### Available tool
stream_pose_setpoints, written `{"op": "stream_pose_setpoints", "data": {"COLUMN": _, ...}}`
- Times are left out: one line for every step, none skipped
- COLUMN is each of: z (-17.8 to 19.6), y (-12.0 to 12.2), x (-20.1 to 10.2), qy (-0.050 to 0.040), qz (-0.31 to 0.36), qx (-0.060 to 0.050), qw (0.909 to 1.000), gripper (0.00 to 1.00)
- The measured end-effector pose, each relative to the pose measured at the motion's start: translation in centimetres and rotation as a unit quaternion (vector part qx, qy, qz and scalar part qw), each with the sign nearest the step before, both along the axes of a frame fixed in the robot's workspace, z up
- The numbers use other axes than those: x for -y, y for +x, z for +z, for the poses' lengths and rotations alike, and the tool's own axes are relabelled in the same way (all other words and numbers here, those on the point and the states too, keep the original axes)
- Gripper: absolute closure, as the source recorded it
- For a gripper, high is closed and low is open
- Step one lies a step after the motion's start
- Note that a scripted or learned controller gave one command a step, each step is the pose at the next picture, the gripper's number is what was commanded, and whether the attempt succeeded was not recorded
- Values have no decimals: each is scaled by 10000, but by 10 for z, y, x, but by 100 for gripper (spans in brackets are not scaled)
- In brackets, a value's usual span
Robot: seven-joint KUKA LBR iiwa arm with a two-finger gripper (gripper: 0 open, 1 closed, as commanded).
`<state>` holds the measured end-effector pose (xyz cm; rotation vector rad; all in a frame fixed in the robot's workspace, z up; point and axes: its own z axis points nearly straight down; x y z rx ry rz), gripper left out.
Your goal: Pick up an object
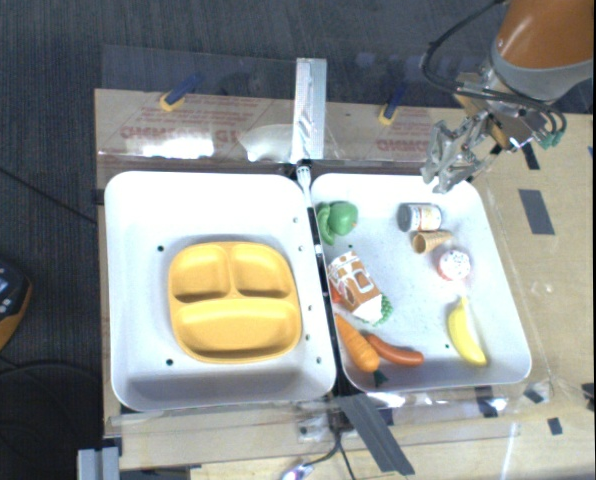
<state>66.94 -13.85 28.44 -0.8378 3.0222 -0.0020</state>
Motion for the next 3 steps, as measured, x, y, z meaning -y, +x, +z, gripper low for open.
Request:
{"op": "stream_pose_setpoints", "data": {"z": 23, "y": 0, "x": 32, "qy": -2, "qz": 148, "qx": 0, "qw": 9999, "gripper": 100}}
{"op": "stream_pose_setpoints", "data": {"z": 14, "y": 0, "x": 57, "qy": -5, "qz": 513, "qx": -1, "qw": 9987, "gripper": 100}}
{"op": "stream_pose_setpoints", "data": {"z": -17, "y": 0, "x": 84, "qy": -4, "qz": 1039, "qx": -9, "qw": 9946, "gripper": 100}}
